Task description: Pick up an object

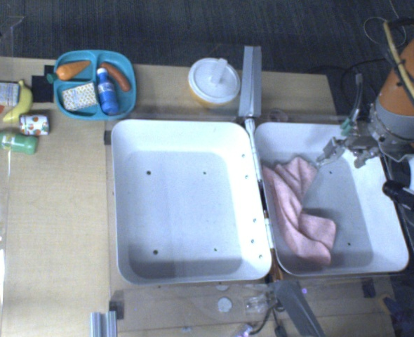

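Nothing looks lifted yet: the pink cloth (302,213) lies crumpled along the right bin's (382,258) left side, while the gripper (331,150) hovers at its upper edge, fingers apparently spread and holding nothing.

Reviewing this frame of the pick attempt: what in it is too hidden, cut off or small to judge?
- Gripper, camera view: too small and blurred to judge its state or whether it touches the pink cloth.
- Right bin floor under the cloth: covered by the folds.
- Arm: cut off by the right edge.
- Carton, far left: cut by the edge, print unreadable.
- Blue tray contents: too small to identify.
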Controlling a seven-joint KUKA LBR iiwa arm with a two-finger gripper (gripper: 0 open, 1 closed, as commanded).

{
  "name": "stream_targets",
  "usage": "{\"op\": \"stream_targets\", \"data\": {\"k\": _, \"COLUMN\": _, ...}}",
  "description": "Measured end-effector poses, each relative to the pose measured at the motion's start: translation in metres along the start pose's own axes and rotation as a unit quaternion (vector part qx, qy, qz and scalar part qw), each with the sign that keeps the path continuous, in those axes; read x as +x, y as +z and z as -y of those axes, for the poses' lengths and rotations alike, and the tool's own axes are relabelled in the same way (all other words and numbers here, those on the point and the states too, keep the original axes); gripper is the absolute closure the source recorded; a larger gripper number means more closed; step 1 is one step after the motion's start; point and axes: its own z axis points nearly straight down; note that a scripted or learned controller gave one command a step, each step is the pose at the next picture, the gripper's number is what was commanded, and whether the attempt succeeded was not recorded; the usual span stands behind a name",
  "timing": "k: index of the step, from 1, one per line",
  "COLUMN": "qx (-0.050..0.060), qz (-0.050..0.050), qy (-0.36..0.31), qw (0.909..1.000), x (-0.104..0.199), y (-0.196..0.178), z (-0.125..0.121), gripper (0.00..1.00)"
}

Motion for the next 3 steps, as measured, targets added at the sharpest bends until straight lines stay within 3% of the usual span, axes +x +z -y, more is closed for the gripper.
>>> {"op": "stream_targets", "data": {"k": 1, "qx": -0.004, "qz": 0.001, "qy": -0.154, "qw": 0.9880, "x": 0.039, "y": 0.102, "z": -0.027, "gripper": 0.00}}
{"op": "stream_targets", "data": {"k": 2, "qx": -0.004, "qz": 0.001, "qy": -0.155, "qw": 0.9879, "x": 0.040, "y": 0.094, "z": -0.028, "gripper": 1.00}}
{"op": "stream_targets", "data": {"k": 3, "qx": -0.003, "qz": 0.001, "qy": -0.211, "qw": 0.9774, "x": 0.063, "y": -0.040, "z": -0.061, "gripper": 1.00}}
